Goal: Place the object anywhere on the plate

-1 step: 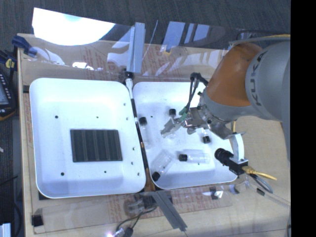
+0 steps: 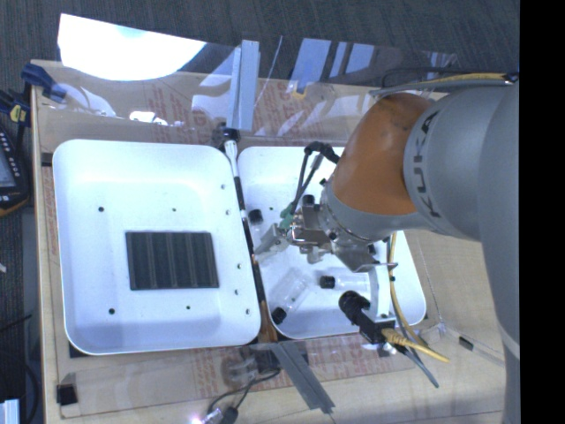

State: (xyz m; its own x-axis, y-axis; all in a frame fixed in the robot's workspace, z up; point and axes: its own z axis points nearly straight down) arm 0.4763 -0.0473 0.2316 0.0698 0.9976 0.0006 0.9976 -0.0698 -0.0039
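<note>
A dark grey ribbed plate [image 2: 172, 260] lies flat in the middle of the left bin [image 2: 88, 175]. My gripper [image 2: 287, 230] hangs low over the middle of the right bin [image 2: 265, 170], close to the divider between the bins, with the big grey and orange arm covering much of that bin. A small green piece [image 2: 288, 211] shows right at the gripper, and whether it is held I cannot tell. A clear plastic object [image 2: 290, 290] with a black end lies on the bin floor just below the gripper.
Two small black bits lie in the right bin, one near the divider [image 2: 255, 215] and one under the wrist [image 2: 327, 282]. A metal post [image 2: 247, 78] stands behind the bins. Clamps and cables sit at the bench's front edge [image 2: 265, 365].
</note>
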